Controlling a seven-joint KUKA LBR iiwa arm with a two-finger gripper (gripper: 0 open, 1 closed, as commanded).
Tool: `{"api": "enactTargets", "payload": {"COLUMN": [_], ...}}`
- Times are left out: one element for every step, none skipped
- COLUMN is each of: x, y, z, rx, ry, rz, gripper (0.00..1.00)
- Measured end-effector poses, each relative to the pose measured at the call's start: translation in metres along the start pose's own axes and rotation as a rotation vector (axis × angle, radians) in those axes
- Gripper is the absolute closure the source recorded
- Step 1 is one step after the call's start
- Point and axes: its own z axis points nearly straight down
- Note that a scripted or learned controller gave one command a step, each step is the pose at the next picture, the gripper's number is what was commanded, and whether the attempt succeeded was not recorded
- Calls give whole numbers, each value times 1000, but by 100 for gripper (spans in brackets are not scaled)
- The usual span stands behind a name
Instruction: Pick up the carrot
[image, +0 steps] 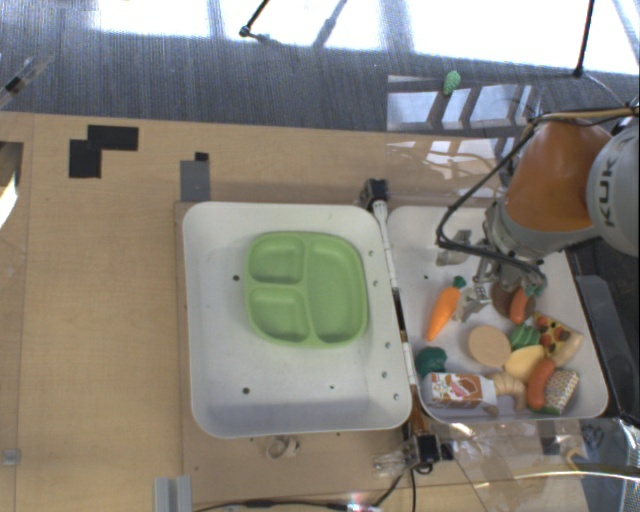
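Hiding its fingertips, end effector beside carrot

Bright daylight streaks the floor at twelve o'clock. Glare washes the clear sheet toward one o'clock. The bins are evenly lit, shadows soft.

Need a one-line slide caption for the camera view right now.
Claw hovers in the right bin beside the carrot; green plate in the left bin.

Two white bins; one green plate; one carrot.
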Motion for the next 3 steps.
{"api": "enactTargets", "payload": {"x": [33, 28, 28], "y": [27, 27, 28], "z": [12, -1, -1], "rx": [-1, 1, 1], "ry": [9, -1, 0], "rz": [-11, -16, -17], "gripper": [0, 100, 0]}}
